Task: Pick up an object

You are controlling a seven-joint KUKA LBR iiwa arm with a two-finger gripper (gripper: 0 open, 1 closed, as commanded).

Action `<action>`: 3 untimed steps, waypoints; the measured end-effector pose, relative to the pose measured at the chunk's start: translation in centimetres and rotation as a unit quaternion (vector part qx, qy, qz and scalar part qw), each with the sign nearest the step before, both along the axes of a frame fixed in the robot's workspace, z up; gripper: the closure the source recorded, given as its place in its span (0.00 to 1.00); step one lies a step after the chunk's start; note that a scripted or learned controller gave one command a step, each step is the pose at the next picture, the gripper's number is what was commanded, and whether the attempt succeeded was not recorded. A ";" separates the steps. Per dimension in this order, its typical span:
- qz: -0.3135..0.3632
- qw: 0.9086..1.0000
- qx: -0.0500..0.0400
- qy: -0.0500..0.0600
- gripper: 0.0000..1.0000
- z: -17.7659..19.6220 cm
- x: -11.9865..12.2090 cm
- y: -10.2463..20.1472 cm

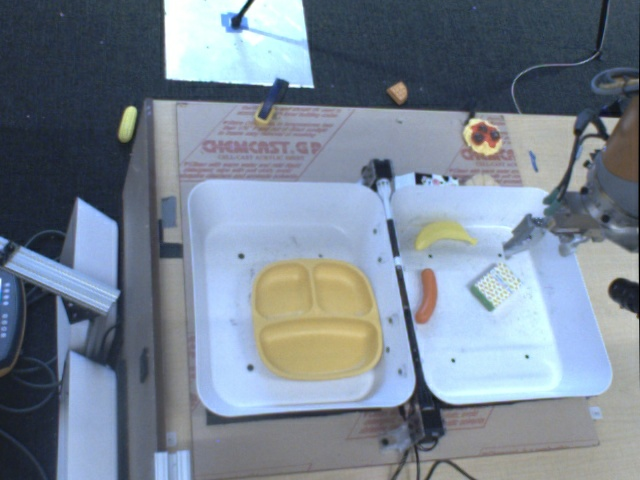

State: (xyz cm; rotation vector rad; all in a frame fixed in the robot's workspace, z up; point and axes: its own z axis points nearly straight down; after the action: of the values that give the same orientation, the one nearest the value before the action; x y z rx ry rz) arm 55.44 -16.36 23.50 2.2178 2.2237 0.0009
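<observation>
So you've got two shallow white plastic bins side by side on the bench. The left bin [215, 268] holds a yellow three-compartment plastic tray [316, 318], sitting a bit right of centre. The right bin [560, 368] has three things in its far-left part: a yellow plastic banana [445, 234] at the far end, an orange hot-dog-shaped sausage [426, 295] lying just beside the divider between the bins, and a small white block with a green dotted face [498, 286] to the sausage's right, tilted.

Your gripper [530, 233] hangs over the right bin's far-right side, near the block but apart from it. Its fingers look spread with nothing between them, though it's a bit blurry there.
</observation>
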 end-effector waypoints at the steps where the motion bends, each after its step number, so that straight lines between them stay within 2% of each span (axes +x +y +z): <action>1: 0.001 1.000 0.001 0.001 0.00 -14.8 2.6 5.1; 2: 0.001 1.000 0.000 -0.001 0.00 -15.0 9.5 6.9; 3: 0.001 1.000 0.002 0.007 0.00 -15.2 11.2 5.5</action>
State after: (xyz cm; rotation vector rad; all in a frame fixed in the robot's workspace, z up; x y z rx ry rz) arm 66.61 -10.83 8.30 2.2236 2.2360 -0.0119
